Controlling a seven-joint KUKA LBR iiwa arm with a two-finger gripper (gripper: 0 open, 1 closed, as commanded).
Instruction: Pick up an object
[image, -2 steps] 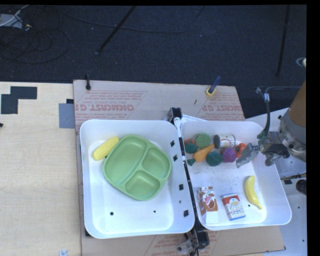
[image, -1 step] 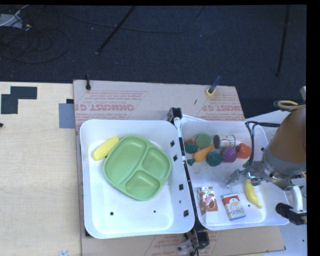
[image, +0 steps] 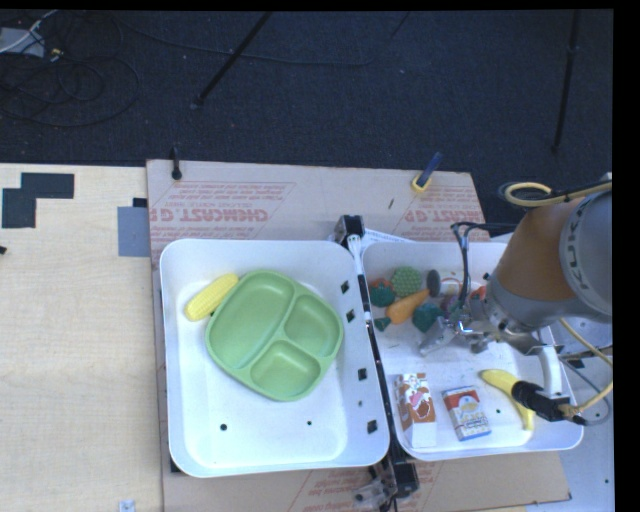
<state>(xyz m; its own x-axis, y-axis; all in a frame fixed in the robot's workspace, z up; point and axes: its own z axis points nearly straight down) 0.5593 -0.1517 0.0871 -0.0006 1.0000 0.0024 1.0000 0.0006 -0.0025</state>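
In the right bin (image: 560, 440), my gripper (image: 447, 336) hangs low over the bin floor, just right of a cluster of toys. The cluster holds a green bumpy piece (image: 405, 280), an orange carrot (image: 404, 308), a red piece (image: 382, 295) and a teal piece (image: 428, 318). The teal piece lies right beside the gripper's tip. Two small printed boxes (image: 415, 396) (image: 466, 412) lie near the front of the bin, and a yellow banana (image: 503, 384) lies to their right. The grey arm with its orange band (image: 540, 255) covers the bin's right side.
The left bin (image: 190, 420) holds a green divided plate (image: 275, 335) with a yellow corn cob (image: 210, 296) at its upper left. A black divider (image: 365, 340) separates the bins. Cables (image: 560, 400) trail at the right bin's right edge. Cardboard (image: 240, 205) lies beneath the bins.
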